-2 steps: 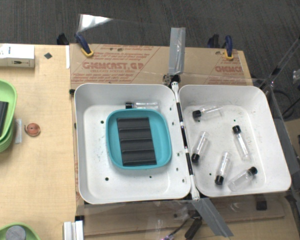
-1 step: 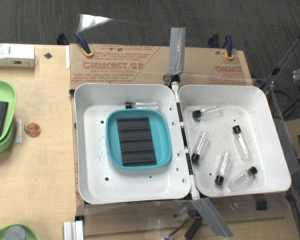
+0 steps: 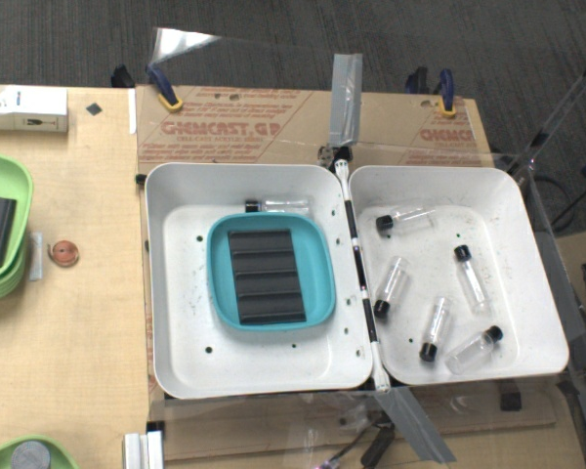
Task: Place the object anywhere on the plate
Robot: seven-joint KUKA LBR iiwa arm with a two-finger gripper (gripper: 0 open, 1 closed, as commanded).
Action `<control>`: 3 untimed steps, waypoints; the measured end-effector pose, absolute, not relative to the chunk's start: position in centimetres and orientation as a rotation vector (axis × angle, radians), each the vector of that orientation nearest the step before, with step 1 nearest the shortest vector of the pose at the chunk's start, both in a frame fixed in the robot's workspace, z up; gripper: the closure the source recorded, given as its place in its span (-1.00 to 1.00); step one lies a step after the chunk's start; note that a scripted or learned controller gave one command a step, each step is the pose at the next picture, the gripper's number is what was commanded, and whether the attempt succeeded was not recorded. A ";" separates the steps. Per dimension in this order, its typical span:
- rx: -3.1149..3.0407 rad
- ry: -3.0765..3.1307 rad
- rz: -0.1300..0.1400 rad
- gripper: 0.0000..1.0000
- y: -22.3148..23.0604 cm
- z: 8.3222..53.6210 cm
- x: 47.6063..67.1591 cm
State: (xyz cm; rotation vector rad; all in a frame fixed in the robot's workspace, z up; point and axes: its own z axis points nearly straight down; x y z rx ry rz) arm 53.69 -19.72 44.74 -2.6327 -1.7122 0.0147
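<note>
A teal square plate (image 3: 272,271) with a dark ribbed insert (image 3: 266,276) lies in the left white bin (image 3: 176,340). One clear tube with a black cap (image 3: 273,206) rests just behind the plate, against the bin's far wall. Several clear black-capped tubes lie loose in the right white bin (image 3: 527,340): one at the back (image 3: 402,221), one near the divider (image 3: 389,286), one on the right (image 3: 470,274), one near the front (image 3: 435,328), and one at the front right (image 3: 476,348).
Brown cardboard (image 3: 234,125) lies under and behind the bins, held by clamps (image 3: 162,86). A green tray (image 3: 0,228) and a small round brown piece (image 3: 63,253) sit on the wooden bench at left. A white box (image 3: 21,108) lies at the far left.
</note>
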 end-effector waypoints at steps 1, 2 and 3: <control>-2.575 -1.797 0.007 1.00 -12.7 29.1 57.0; -2.442 -1.973 0.005 1.00 -9.0 19.0 57.3; -2.285 -2.153 0.005 1.00 -2.1 19.3 53.5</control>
